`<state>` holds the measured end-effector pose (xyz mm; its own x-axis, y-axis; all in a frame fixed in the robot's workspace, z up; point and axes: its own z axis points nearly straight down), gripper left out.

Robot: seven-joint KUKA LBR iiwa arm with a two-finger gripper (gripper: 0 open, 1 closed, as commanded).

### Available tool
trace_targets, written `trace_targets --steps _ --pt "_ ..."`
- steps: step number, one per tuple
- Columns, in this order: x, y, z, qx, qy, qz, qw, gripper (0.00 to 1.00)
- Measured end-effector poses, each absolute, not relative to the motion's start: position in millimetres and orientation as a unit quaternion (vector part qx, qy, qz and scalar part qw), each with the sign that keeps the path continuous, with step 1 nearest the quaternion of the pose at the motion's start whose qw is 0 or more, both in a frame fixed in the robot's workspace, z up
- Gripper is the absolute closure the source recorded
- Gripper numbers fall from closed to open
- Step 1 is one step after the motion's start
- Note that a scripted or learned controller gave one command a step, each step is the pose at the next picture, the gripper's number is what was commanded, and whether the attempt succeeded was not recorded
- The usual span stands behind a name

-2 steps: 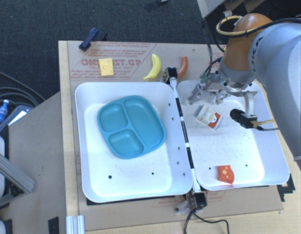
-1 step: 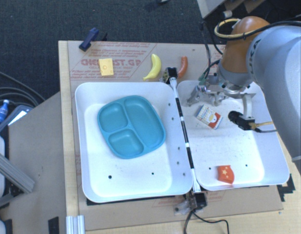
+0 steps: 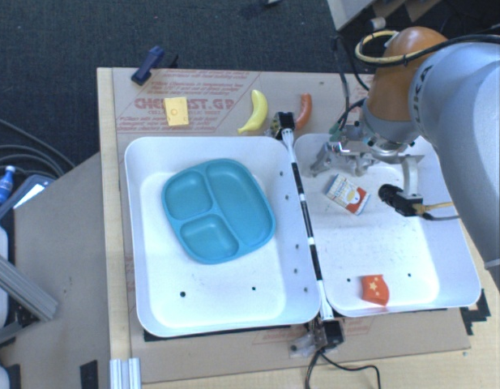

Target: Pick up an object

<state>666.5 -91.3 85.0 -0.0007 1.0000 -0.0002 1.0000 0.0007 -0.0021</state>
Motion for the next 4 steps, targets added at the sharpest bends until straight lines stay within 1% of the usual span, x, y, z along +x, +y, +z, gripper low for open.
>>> trace_targets --steps 1,2,3,4 --pt "667.1 -91 95 -0.707 -0.708 0.0003 0.0 1.0" --pt "667.0 -91 95 -0.707 -0.708 0.0005 0.0 0.0" --pt "666.3 -97 85 -0.707 -0.707 0.0008 0.001 0.0" --pt "666.5 -92 85 -0.707 -0.707 0.0006 0.001 0.0"
